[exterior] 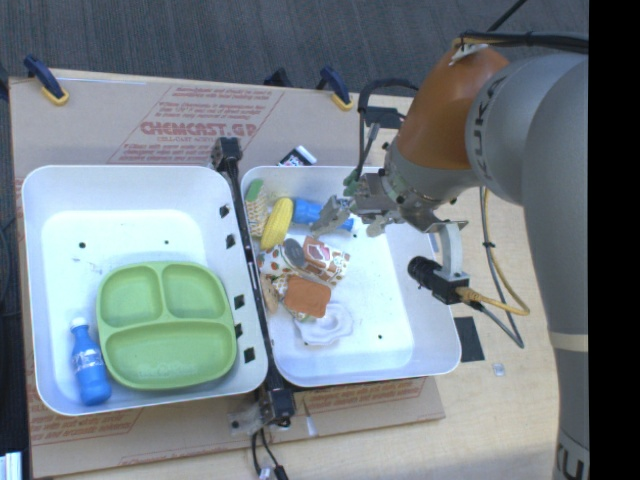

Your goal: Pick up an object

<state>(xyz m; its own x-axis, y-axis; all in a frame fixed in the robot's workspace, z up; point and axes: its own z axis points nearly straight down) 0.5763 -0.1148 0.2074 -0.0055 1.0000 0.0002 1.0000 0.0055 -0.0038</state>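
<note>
A: Right bin [400, 343], contents?

B: One heap, packed against its left wall. One yellow banana-shaped piece [276, 222] at the far end. One blue item [308, 211] just beside it, partly covered by the pincer. One grey spoon-like piece [294, 254]. One red-and-white printed packet [325, 257]. One orange-brown block [308, 297]. One clear plastic item [330, 325] at the near end, hard to make out against the white floor. A few small patterned scraps along the wall are too tangled to count.

A: Pincer?

B: One, pincer [338, 211], low over the far end of the heap, at the blue item. Whether its fingers are wide or narrow, I cannot tell; the wrist housing hides them. Nothing is seen held.

A: Left bin [40, 268]?

B: One green three-compartment tray [165, 325] toward the near side. One blue bottle [88, 362] in the near left corner, touching the tray's edge.

A: Surface?

B: One printed cardboard sheet [200, 118] under both bins. Three clamps on its far edge: one [45, 79], two [275, 76], three [336, 86].
</note>
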